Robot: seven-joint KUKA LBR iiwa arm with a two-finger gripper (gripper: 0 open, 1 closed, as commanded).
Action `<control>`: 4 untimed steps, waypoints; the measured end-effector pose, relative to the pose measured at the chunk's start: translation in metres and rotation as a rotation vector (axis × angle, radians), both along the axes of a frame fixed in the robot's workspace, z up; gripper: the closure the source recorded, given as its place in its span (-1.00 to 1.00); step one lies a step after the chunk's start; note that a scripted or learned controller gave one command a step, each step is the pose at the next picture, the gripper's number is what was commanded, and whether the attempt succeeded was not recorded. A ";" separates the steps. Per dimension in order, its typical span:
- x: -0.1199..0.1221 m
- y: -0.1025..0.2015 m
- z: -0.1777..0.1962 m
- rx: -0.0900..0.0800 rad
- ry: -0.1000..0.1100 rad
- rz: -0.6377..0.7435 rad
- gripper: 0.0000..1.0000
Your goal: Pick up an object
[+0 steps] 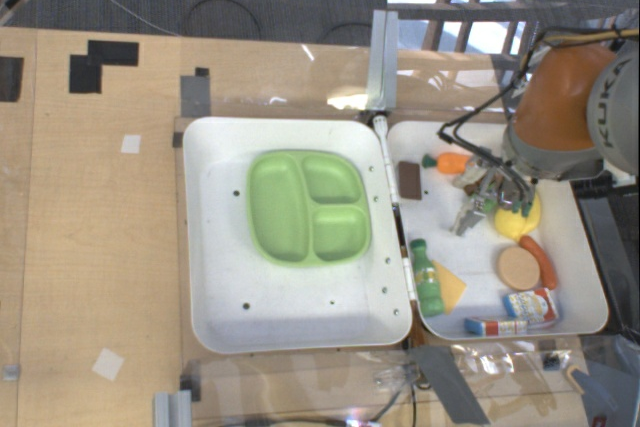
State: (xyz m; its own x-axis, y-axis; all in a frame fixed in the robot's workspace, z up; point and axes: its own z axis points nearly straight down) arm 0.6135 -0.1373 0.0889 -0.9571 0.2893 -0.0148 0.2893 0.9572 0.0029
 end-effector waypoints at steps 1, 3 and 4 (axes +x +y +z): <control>0.022 -0.070 0.016 -0.002 0.005 0.066 -1.00; -0.069 -0.043 0.009 -0.011 -0.022 0.074 -1.00; -0.061 -0.043 0.022 -0.017 -0.045 0.080 1.00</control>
